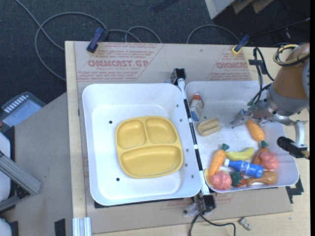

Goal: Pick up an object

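My gripper (238, 119) hangs low in the upper middle of the right bin (224, 89), reaching in from the right under the grey arm with its orange band (291, 80). Just right of and below it lies a small orange carrot-like piece (255, 130), close to the gripper but not visibly held. A tan block (208, 127) lies to the gripper's left, apart from it. A small bottle with a red top (196, 104) stands near the bin's left wall.
Along the right bin's front lie an orange carrot (216, 162), a yellow banana (239, 155), a blue bottle (246, 168) and pink pieces (221, 180). The left bin (98, 102) holds a yellow divided plate (147, 146). Cables run beside the arm.
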`<state>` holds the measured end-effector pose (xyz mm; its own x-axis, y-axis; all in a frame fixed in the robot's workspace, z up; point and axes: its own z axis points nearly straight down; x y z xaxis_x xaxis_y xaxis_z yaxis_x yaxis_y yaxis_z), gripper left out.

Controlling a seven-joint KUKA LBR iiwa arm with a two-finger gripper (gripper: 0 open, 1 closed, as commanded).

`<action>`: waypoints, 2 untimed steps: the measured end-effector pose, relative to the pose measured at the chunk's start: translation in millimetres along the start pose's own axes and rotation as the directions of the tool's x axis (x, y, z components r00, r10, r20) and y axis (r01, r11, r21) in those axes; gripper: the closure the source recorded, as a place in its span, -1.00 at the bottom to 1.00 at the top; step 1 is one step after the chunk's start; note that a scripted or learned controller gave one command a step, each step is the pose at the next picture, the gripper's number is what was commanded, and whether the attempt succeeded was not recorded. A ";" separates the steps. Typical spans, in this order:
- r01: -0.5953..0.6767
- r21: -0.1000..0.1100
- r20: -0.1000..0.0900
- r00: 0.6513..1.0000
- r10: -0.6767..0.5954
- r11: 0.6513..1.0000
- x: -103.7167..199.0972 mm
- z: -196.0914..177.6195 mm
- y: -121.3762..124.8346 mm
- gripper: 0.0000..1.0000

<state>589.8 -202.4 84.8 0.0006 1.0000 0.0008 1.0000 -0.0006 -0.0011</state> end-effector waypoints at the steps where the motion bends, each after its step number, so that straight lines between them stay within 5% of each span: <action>1: -0.001 -0.002 0.001 1.000 0.001 1.000 -0.3 -10.2 0.5 1.00; 2: 0.002 -0.004 0.000 1.000 -0.002 1.000 79.6 -7.9 49.3 1.00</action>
<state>639.1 -122.9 92.8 -0.0017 1.0000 0.0009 1.0000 0.0017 0.0024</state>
